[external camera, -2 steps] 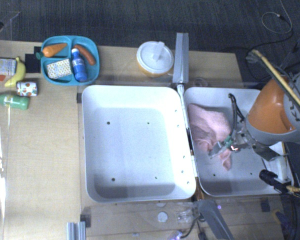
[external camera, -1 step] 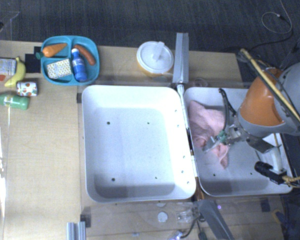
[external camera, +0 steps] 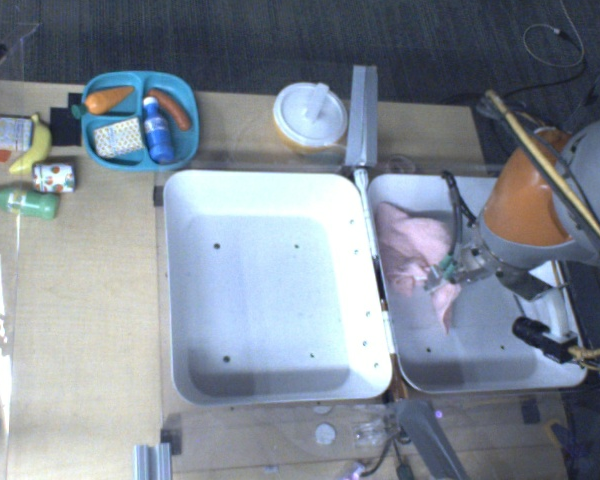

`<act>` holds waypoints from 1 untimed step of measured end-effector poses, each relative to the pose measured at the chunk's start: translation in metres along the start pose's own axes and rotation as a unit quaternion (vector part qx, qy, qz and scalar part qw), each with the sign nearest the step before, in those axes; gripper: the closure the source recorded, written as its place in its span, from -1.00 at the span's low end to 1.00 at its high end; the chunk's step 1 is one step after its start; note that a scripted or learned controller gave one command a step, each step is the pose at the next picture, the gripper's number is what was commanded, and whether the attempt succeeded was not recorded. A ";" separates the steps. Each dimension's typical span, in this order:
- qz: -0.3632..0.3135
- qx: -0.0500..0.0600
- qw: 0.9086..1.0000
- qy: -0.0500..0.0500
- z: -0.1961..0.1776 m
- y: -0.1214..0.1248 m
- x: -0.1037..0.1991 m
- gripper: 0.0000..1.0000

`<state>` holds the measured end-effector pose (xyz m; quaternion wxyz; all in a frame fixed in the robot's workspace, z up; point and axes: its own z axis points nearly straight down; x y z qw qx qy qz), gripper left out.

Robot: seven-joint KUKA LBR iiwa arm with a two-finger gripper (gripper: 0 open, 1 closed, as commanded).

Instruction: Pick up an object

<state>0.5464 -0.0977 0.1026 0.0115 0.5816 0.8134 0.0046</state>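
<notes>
Orange-banded arm, claw at pink cloth

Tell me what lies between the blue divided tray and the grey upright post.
In the camera view, a round white lidded cup stands between the blue divided tray and the grey post.

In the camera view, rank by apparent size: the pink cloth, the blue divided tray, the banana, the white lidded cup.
Largest to smallest:
1. Blue divided tray
2. Pink cloth
3. White lidded cup
4. Banana
Tray and cloth look close, so their order is unsure.
</notes>
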 end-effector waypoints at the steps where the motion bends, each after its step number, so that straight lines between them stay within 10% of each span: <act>1: -0.007 0.008 1.000 0.005 -0.081 0.106 0.015 1.00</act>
